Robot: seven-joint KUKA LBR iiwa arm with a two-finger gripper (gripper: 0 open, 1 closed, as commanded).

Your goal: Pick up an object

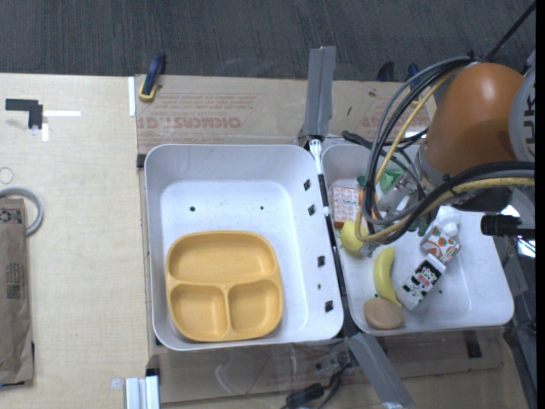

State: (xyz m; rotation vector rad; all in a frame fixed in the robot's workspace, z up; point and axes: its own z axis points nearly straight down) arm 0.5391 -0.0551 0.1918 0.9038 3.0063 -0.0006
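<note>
The right bin (490,301) holds several objects. A yellow banana (386,273) lies near its front, with a tan round piece (383,314) just below it. A yellow rounded fruit (349,236) sits at the left wall, and a red-and-white packet (345,201) lies behind it. A white carton with black patches (419,283) and a white bottle with red print (441,239) lie right of the banana. Something green (390,180) peeks out at the back. My gripper (390,203) hangs low over the bin's back half, wrapped in cables, above the yellow fruit and packet.
The left bin (230,177) carries a yellow divided plate (225,284). The arm's orange band (473,118) and cable loops cover the right bin's back right. A brown paper bag (13,288) lies at the bench's far left.
</note>
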